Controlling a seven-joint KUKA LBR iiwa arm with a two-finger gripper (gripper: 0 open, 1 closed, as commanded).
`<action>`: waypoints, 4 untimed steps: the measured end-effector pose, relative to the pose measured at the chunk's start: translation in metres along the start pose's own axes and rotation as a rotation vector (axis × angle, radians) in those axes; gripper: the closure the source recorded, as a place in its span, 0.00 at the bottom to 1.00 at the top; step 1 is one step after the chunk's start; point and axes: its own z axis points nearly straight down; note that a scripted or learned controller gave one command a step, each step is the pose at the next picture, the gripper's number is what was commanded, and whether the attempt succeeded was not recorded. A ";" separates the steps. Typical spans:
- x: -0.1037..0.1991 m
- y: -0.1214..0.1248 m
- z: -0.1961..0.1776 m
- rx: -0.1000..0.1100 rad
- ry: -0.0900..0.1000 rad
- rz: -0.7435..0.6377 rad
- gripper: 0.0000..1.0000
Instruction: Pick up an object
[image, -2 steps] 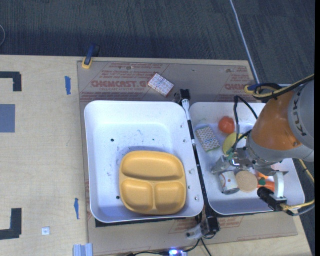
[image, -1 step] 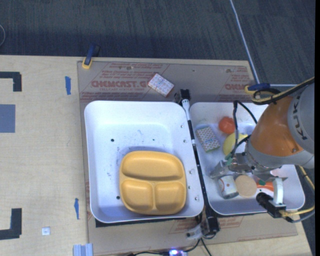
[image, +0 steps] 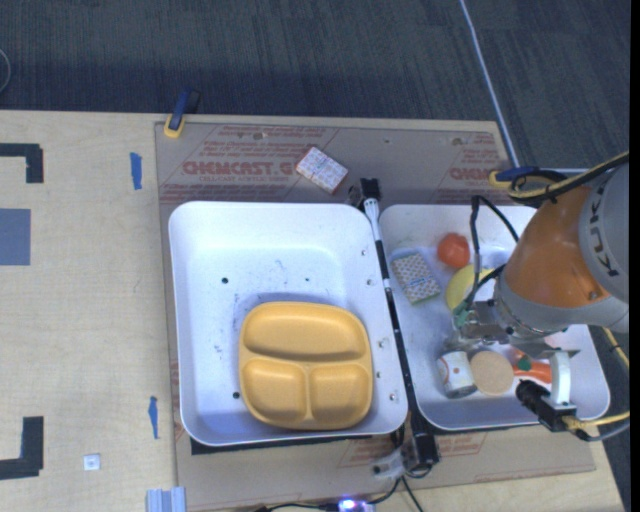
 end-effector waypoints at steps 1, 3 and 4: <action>0.000 0.000 0.000 0.000 0.000 0.000 0.00; 0.000 -0.020 0.000 -0.001 0.001 -0.001 1.00; 0.089 0.008 -0.088 0.009 0.003 -0.003 1.00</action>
